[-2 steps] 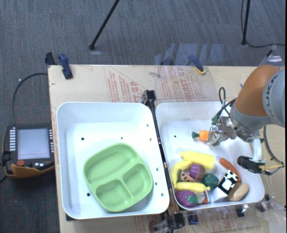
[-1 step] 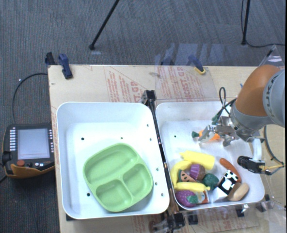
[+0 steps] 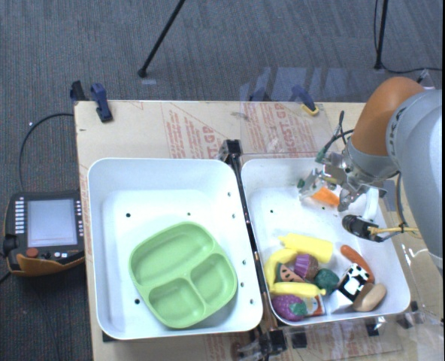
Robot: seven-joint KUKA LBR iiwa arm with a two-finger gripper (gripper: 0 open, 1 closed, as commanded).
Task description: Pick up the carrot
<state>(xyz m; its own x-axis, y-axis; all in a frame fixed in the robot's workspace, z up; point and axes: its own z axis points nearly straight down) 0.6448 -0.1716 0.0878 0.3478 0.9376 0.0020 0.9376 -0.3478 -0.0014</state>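
Counting from the remote station, I logged two white bins side by side: one left bin (image 3: 102,201) and one right bin (image 3: 267,179). One green plate (image 3: 183,274) with three compartments lay in the left bin, toward its near side.

One arm (image 3: 403,134) reached in from the right, and its gripper (image 3: 331,192) sat over the far part of the right bin. One carrot (image 3: 325,198), small and orange, showed between the fingers, so I marked the gripper as closed on it. I could not tell whether it had cleared the bin floor.

The other toys were bunched in the near part of the right bin, well apart from the carrot:
- three yellow pieces (image 3: 307,247)
- one small purple piece (image 3: 306,265)
- one dark green piece (image 3: 327,279)
- one larger purple piece (image 3: 289,304) at the near edge
- one red-orange sausage shape (image 3: 355,258)
- one black-and-white block (image 3: 352,283)
- one tan lump (image 3: 369,298) touching that block

One handheld control screen (image 3: 46,228) lay on the floor left of the bench.
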